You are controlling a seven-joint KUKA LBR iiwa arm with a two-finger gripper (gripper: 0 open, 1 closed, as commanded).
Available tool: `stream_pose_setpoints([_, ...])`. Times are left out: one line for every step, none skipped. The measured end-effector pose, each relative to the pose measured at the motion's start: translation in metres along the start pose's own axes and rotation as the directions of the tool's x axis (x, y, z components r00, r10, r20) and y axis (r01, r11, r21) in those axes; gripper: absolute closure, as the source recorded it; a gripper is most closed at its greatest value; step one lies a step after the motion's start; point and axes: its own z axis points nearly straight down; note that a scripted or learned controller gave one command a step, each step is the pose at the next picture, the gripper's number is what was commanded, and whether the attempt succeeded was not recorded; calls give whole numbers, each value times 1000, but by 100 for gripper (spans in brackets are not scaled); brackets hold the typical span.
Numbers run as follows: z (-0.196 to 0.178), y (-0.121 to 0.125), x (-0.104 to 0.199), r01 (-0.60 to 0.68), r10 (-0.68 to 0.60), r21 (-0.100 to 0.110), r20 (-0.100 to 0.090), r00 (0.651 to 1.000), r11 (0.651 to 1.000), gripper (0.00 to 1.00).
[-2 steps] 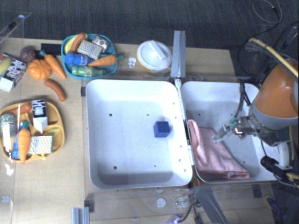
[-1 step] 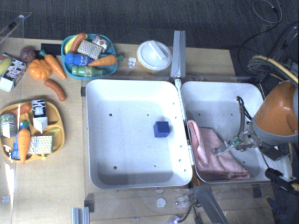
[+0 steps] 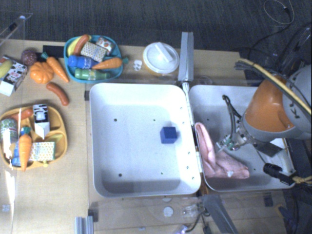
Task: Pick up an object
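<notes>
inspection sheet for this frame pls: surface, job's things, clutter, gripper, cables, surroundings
Surface: wooden bench bearing two shallow white bins, left bin and right bin, side by side.
Job's things: blue cube alone in the left bin; pink cloth crumpled along the right bin's left wall and floor.
Clutter: blue bowl and yellow tray of toy food, loose toy carrot, pumpkin and sausage, white lidded tub, all outside the bins.
Gripper: gripper low over the right bin, at the cloth's right edge; finger state hidden.
Cables: yellow hose and dark cables near the arm.
Surroundings: dark carpet beyond the bench.
</notes>
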Motion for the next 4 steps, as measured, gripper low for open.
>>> stream_pose_setpoints([-21, 8, -2, -36, 36, 12, -9, 999, 999, 0])
stream_pose_setpoints([-7, -32, 10, -3, 3, 12, -9, 1000, 1000, 0])
stream_pose_setpoints([-17, -30, 11, -2, 2, 8, -9, 1000, 1000, 100])
stream_pose_setpoints([-93, 31, 9, -258, 258, 14, -6, 966, 966, 100])
